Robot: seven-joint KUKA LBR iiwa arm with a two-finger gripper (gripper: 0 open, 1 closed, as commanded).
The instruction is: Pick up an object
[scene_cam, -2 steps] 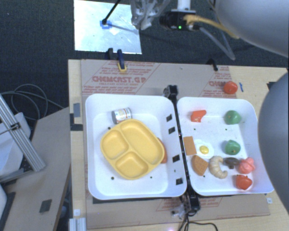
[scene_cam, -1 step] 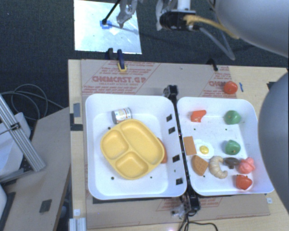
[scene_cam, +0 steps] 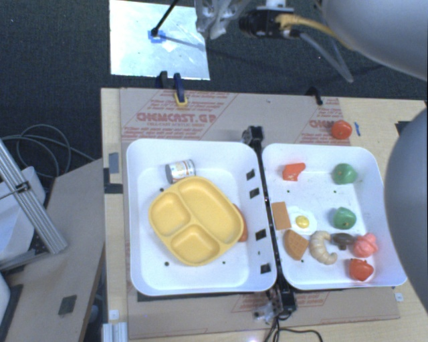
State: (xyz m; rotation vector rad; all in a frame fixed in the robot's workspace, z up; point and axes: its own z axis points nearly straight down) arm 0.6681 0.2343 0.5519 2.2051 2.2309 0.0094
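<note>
The gripper (scene_cam: 218, 19) hangs at the top edge of the view, beyond the far end of the bench and well apart from both bins. It is blurred and partly cut off, so whether it is spread or closed cannot be told; nothing is seen in it.

The things to pick all lie below. In the left bin (scene_cam: 144, 267) a yellow plate (scene_cam: 194, 220) with three compartments sits near the middle. A small can (scene_cam: 179, 170) lies on its side just beyond the plate's far rim. An orange piece (scene_cam: 241, 227) peeks out from under the plate's right edge.

The right bin (scene_cam: 381, 167) holds toy food:
- far side: a red-orange piece (scene_cam: 293, 172) and a green toy (scene_cam: 344, 174)
- middle: a tan cracker (scene_cam: 281, 215) just beside a fried egg (scene_cam: 302, 221), with a second green toy (scene_cam: 344, 218) to their right
- near side: a brown slice (scene_cam: 295, 245), a croissant (scene_cam: 322, 247) touching it, a dark mushroom (scene_cam: 342, 239), a pink toy (scene_cam: 364, 245) and a red toy (scene_cam: 361, 269) just below the pink one

A red ball (scene_cam: 341, 129) rests outside the bins, on the board (scene_cam: 200, 117) past the right bin's far corner.
</note>
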